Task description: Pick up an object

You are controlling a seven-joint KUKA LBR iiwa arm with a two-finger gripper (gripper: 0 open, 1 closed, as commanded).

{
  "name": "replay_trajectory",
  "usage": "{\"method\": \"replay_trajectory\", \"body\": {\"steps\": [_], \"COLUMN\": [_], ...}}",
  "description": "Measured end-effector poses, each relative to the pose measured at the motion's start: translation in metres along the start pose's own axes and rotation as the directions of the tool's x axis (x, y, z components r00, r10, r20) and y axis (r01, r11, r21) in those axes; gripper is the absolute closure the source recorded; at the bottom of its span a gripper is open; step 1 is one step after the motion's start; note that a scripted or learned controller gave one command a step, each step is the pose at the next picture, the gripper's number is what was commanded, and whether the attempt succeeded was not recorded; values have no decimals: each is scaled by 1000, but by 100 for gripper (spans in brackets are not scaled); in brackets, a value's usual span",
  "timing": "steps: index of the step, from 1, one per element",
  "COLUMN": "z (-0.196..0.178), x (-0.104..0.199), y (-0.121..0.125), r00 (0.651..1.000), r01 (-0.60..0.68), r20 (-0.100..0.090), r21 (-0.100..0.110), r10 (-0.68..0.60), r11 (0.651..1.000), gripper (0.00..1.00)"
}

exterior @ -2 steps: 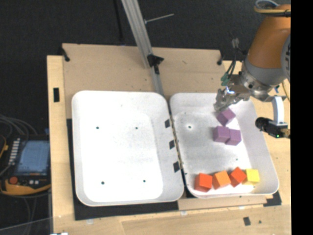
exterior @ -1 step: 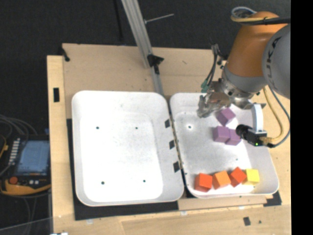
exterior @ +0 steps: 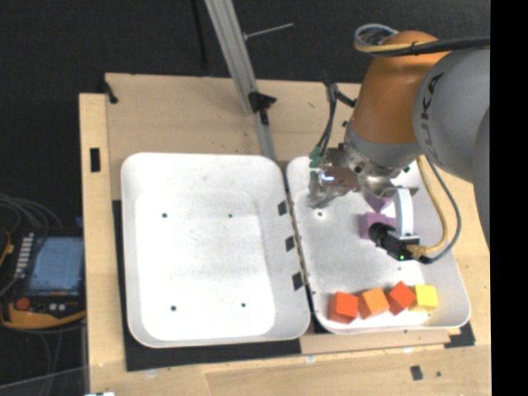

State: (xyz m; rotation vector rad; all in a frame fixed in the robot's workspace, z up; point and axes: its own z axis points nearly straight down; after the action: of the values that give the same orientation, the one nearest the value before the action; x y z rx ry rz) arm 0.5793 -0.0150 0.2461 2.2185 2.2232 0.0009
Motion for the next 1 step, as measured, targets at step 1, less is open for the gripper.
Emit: {"method": "replay_trajectory", "body": {"steps": [1], "z": [-8], "x": [55], "y": [-1], "r00": [1000], "r01": [6], "r20": [-2], "r21": [-1], "r10": [-6], "r11": [1000], "gripper": [100]}}
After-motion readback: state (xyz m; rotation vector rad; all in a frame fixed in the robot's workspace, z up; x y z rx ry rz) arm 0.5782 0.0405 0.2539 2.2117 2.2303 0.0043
